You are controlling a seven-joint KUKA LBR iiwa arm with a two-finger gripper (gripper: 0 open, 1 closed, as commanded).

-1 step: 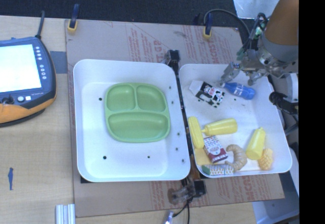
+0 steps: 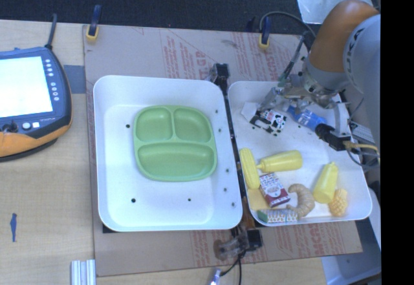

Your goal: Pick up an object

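Reaches in from the right with the grey arm, two-finger gripper (image 2: 277, 104) low over the upper part of the right shallow white bin (image 2: 362, 212), at a small black-and-white toy (image 2: 270, 120) lying there, long axis slanting from upper left to lower right. Cannot tell the gripper's grasp. Nearer in the same bin, a yellow squeeze bottle (image 2: 281, 161) lying crosswise, nozzle pointing left. In the left white bin (image 2: 110, 148), a green divided plastic plate (image 2: 174, 143).

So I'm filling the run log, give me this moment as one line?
arm: over right bin | hand: low at black-and-white toy | grasp: unclear | green divided plate: left bin
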